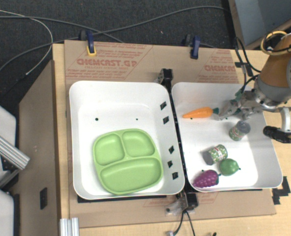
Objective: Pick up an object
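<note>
In the right bin (263, 154) lie an orange carrot (198, 114) with a green top, a small patterned can (214, 154), a green apple (228, 167) and a purple bunch of grapes (206, 179). My gripper (232, 110) reaches in from the right at the bin's upper part. It is low over the floor, just right of the carrot's green end. A small grey-green roundish piece (239, 131) sits right below it; I cannot tell whether this is a loose object or part of the gripper. Nothing is visibly held.
The left bin (86, 97) holds a green divided plate (128, 160) at its front. A black divider with clips (171, 127) runs between the bins. The arm's wrist and orange band (275, 68) hang over the right bin's far right corner. Cables cross the dark floor behind.
</note>
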